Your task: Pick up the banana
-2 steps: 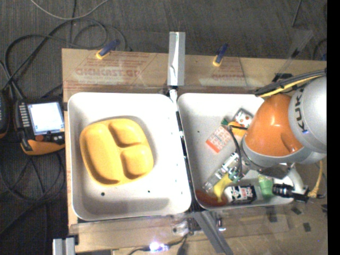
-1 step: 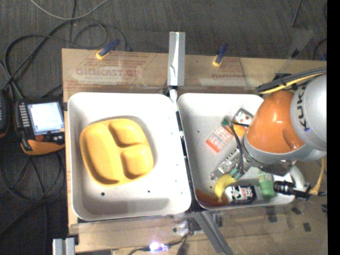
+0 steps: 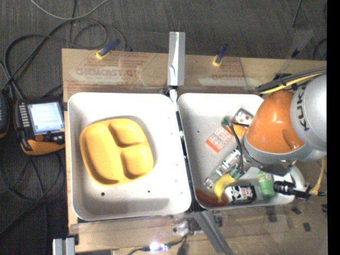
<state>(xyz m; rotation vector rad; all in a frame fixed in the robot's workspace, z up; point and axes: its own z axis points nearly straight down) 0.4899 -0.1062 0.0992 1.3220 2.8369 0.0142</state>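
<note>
Just below the fingers point(image 3: 230, 167), in the right bin point(image 3: 196, 142), the banana point(image 3: 221, 185) is seen lying near the front wall, beside a dark packet point(image 3: 241, 193). Whether the fingers are wide or narrow cannot be told, since they are masked by the arm point(image 3: 276, 129). A yellow tray point(image 3: 117, 150) is seen in the left bin point(image 3: 77, 142), well apart.

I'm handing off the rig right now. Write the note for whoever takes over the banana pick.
Gripper: hidden under the arm's orange band; finger state cannot be told.
Banana: lying in the right bin, near its front edge, beside a black packet and a green object.
Left bin: holds a yellow divided tray.
Done: nothing visible; banana not lifted.
Left: grasp and lift it.
</note>
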